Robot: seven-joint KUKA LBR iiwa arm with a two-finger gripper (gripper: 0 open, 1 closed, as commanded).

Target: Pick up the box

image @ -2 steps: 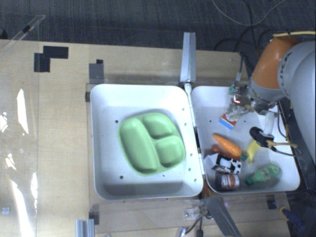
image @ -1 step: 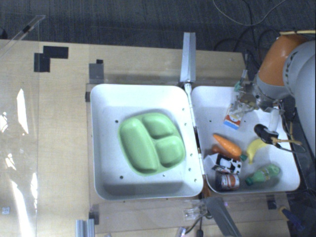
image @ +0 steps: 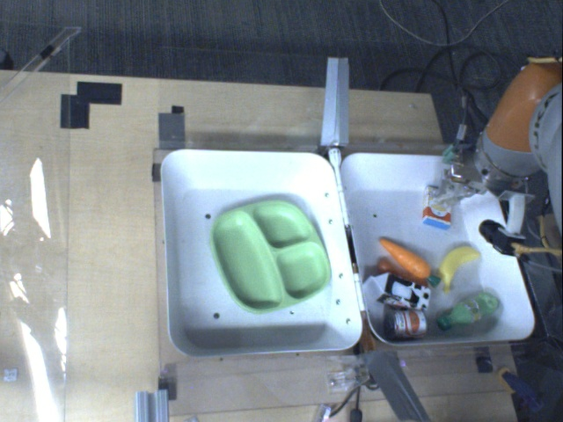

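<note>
Where the grey arm (image: 528, 130) with its orange band reaches in from the right, the end effector (image: 456, 183) hangs over the upper right part of the right bin (image: 387, 192), directly above a small box (image: 437, 214) that is white with orange and blue on it. Its metal tip meets or overlaps the box's upper edge from this slanted view, but whether it touches the box or merely sits above it cannot be told, and whether the end effector is spread or closed cannot be told either. The box sits near the bin's upper right region, apart from the cluster lower down. Below and to the left of the box lies a carrot (image: 405, 258), with a yellow banana (image: 457, 264) just beside it to the right. Under those, near the bin's lower edge, sit a black and white cow-patterned item (image: 406, 292), a can (image: 405, 323) lying on its side, and a green bottle (image: 466, 311), all close together. The left bin (image: 185, 236) holds a green divided tray (image: 271, 255) with three compartments. Both bins rest side by side on the pale wooden bench (image: 88, 236).
</note>
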